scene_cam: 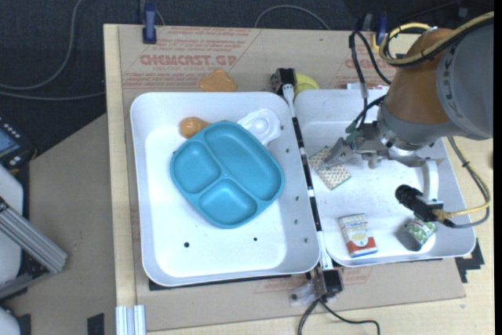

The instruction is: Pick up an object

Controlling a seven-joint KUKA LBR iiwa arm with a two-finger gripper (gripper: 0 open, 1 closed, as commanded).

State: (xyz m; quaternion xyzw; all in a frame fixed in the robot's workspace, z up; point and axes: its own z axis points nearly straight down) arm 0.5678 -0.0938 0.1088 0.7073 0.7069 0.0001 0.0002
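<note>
- The worktop (118,169) carries two shallow white bins side by side, the left bin (157,239) and the right bin (463,239).
- The arm (439,90), grey with an orange band, reaches in from the right and hangs over the upper part of the right bin.
- The jaws (343,153) point leftward and sit low over the right bin, near its left wall; whether they are open or closed cannot be told from this angle.
- A patterned, mesh-like pad (329,169) lies flat in the right bin, just under and beside the jaws; contact between them cannot be confirmed.
- A small red-and-white box (358,236) lies near the front edge of the right bin, well apart from the jaws.
- A small green wrapped item (418,233) lies near the bin's front right corner.
- In the left bin a blue divided tray (226,172) lies tilted, near the middle.
- An orange ball (192,125) rests just beyond the tray's upper left rim.
- A white plastic piece (260,124) lies at the tray's upper right.
</note>
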